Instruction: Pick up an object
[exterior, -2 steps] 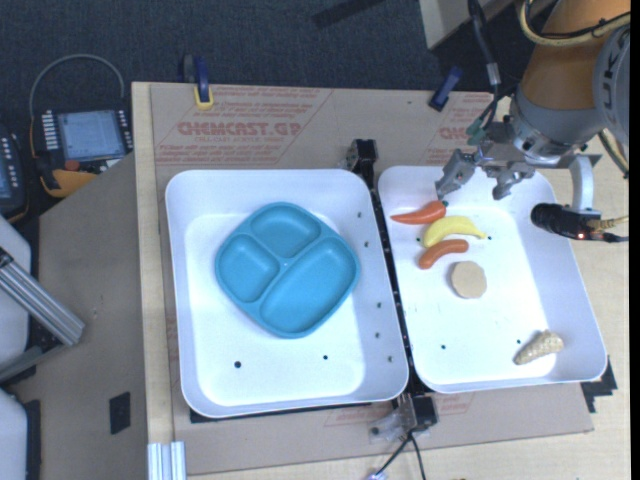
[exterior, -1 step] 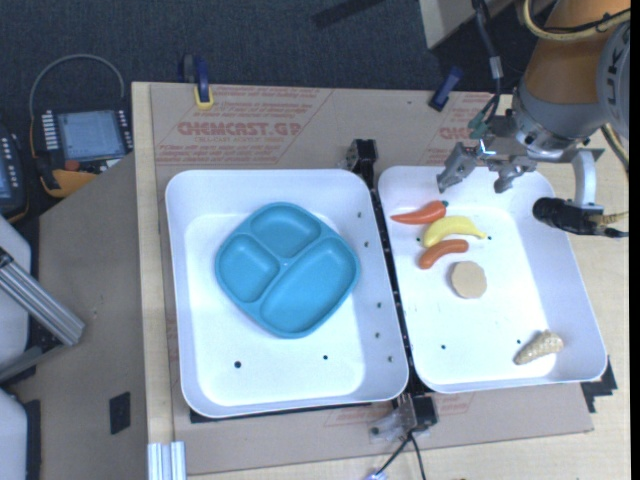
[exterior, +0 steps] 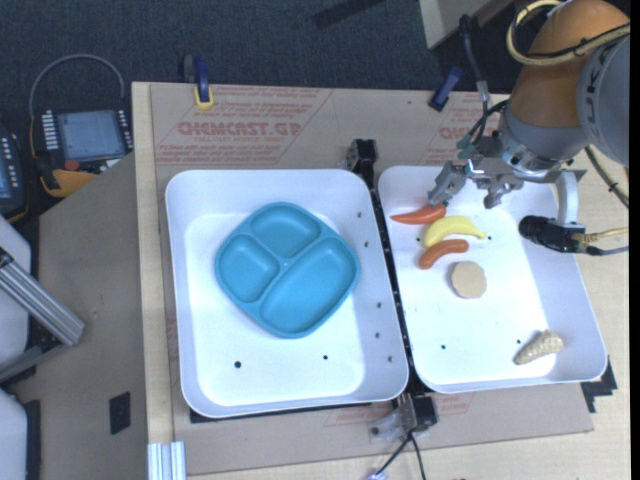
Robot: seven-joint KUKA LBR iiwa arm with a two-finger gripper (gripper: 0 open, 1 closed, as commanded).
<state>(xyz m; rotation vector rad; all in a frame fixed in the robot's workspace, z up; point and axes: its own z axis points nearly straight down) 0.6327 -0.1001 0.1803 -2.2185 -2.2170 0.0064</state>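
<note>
Candidate objects all lie in the right bin (exterior: 590,318); every position below is given relative to the yellow banana (exterior: 453,231).

- Yellow banana: lies on the bin floor in the upper left part of the right bin, curved, long axis roughly left to right.
- Orange-red chili pepper (exterior: 418,214): just up and left of the banana, its right end near the gripper's left finger.
- Sausage (exterior: 442,254): directly below the banana, touching or nearly touching it — cannot separate the two at this resolution.
- Round beige cookie-like disc (exterior: 467,280): below the banana and slightly right, just past the sausage.
- Tan croissant-shaped piece (exterior: 539,347): well apart from the banana, far down and right, near the bin's lower right corner.

Gripper (exterior: 470,187): above the banana and a little right, over the bin's upper edge region. Fingers (exterior: 445,182) spread apart — one prong angled down-left toward the chili, the other to the right. Nothing between them. Cannot tell whether the left fingertip touches the chili.

Arm: grey wrist with orange band (exterior: 565,43) up and right of the banana.

Left bin (exterior: 190,368): left of the banana, across the divider. It holds a blue three-compartment plate (exterior: 288,266), tilted diagonally.

Both bins sit on a cardboard sheet (exterior: 300,118) printed with red lettering.
</note>
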